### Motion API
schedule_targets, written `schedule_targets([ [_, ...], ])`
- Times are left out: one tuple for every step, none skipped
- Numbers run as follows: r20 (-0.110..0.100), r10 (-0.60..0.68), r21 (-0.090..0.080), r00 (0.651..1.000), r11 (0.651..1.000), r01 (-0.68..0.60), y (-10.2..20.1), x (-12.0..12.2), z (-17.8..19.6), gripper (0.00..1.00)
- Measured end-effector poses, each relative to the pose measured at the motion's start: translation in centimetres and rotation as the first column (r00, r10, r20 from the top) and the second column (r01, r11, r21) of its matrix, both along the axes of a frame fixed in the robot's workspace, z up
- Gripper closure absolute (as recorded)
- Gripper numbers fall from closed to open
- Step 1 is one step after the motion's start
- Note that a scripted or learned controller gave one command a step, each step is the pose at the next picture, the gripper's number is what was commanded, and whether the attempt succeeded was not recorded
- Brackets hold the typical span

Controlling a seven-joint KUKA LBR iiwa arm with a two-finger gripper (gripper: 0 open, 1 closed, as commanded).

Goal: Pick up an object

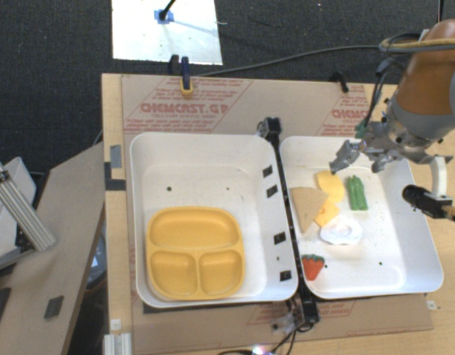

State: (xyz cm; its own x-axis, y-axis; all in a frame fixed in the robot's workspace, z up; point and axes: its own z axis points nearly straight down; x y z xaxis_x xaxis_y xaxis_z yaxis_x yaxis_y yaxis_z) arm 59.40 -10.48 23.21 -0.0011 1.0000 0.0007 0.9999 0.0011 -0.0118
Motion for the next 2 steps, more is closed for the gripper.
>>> schedule_targets([
  [0.013, 0.002, -0.001, 1.0, 1.0, -0.002, 0.0, 0.2, 0.8, 0.0],
  [0.01, 0.0, -0.001, 1.0, 1.0, 0.0, -0.8, -0.1, -3.9, 0.0],
])
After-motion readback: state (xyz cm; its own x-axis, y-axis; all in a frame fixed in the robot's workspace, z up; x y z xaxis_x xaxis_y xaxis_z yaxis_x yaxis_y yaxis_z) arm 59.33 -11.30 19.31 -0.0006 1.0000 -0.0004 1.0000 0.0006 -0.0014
